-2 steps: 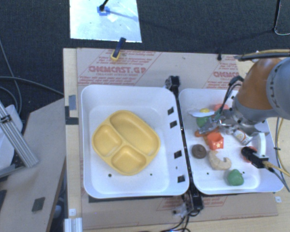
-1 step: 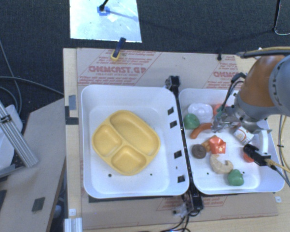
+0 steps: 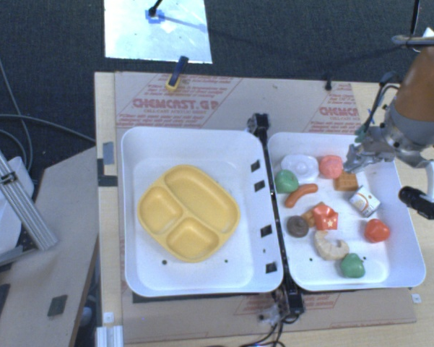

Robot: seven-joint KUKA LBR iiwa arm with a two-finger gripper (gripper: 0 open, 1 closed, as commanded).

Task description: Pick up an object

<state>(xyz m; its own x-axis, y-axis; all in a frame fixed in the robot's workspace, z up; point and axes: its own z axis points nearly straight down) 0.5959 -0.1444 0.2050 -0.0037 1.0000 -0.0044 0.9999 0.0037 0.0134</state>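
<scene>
- A small orange-brown block (image 3: 346, 182) lies at the far side of the right bin (image 3: 411, 266), just beside a pink round piece (image 3: 331, 166) and a white lump (image 3: 300, 165); it looks the likeliest target, though that is a judgement from where the arm is poised.
- The gripper (image 3: 352, 162) hangs right above that block, at the bin's far edge; whether its fingers are spread or pressed together cannot be made out from this angle.
- To do the pick well, the fingers would want to straddle the block alone, dropping straight down clear of the pink piece and the bin wall.
- More toys crowd the bin: a red sausage (image 3: 301, 194), a red faceted piece (image 3: 323, 216), a white carton (image 3: 364, 202), a brown disc (image 3: 297, 226).
- The left bin (image 3: 137, 165) carries a yellow divided tray (image 3: 188, 212).
- The arm's upper part is cut off at the frame's edge, and the wrist shadows the fingertips.
</scene>
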